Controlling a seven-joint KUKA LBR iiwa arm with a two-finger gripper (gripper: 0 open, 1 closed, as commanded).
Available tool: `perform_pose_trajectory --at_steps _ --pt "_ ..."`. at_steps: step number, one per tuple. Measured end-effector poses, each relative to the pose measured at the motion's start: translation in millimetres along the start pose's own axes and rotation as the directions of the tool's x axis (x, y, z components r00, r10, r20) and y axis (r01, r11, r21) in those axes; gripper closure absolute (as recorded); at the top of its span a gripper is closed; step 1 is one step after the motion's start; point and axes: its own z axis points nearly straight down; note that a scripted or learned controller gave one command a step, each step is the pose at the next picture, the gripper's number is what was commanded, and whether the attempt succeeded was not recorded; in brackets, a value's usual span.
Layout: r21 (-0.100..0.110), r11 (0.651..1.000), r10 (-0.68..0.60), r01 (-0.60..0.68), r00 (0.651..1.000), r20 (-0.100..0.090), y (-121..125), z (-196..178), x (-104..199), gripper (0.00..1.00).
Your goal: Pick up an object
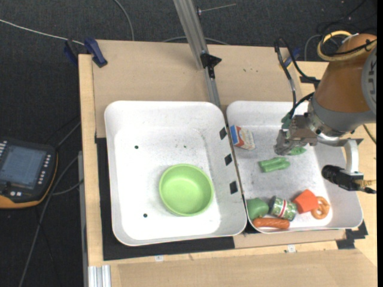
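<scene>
my gripper (289,144) over right white bin (335,223) | finger state: can't tell | target: green oblong plastic block (274,165) | advice: descend centred, straddle short axis

The tabletop (149,70) is showing as pale, matt wood, and the two white bins (119,124) are looking like smooth plastic with fine dark speckling. The green bowl (186,189) is gleaming softly like glossy plastic, while the slanted pole (190,26) is appearing as brushed metal.
</scene>
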Motion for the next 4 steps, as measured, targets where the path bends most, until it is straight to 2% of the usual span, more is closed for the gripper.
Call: perform_pose_trajectory --at_steps 2,3,4 --pt "0.001 1.0 0.0 0.0 1.0 0.0 9.1 -89.0 2.3 1.0" --pt "0.007 1.0 -0.004 0.004 1.0 -0.002 -2.6 -71.9 49.9 1.0" --pt "0.006 1.0 -0.005 0.005 1.0 -0.002 -4.3 -73.2 102.9 1.0"
